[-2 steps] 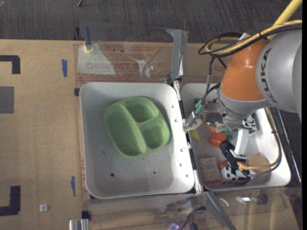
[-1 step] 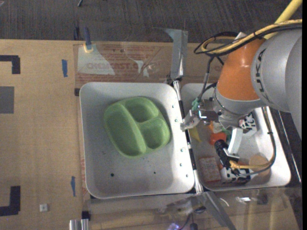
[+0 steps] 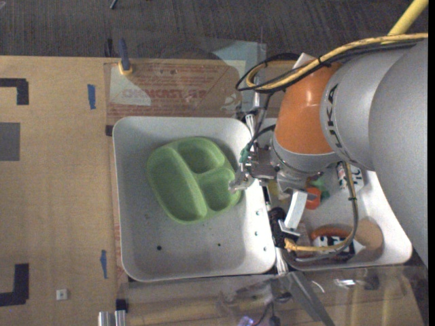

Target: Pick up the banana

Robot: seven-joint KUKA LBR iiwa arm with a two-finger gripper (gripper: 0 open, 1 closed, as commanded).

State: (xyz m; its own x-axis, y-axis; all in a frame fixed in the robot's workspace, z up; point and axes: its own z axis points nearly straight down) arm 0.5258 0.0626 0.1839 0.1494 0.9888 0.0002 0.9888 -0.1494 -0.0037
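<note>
The grey arm with its orange band (image 3: 306,117) reaches in from the right and hangs over the left half of the right bin (image 3: 391,240). My gripper (image 3: 301,184) points down into that bin, close to the wall between the two bins. The wrist hides most of it. The arm covers much of the right bin's floor and whatever lies there.
A green divided plate (image 3: 187,178) lies in the left bin (image 3: 204,257), close to the wrist. In the right bin, a small orange-red thing (image 3: 313,197), a tan round thing (image 3: 369,234) and an orange-and-white thing (image 3: 326,236) lie beside the gripper. Brown cardboard (image 3: 170,90) sits behind the left bin.
</note>
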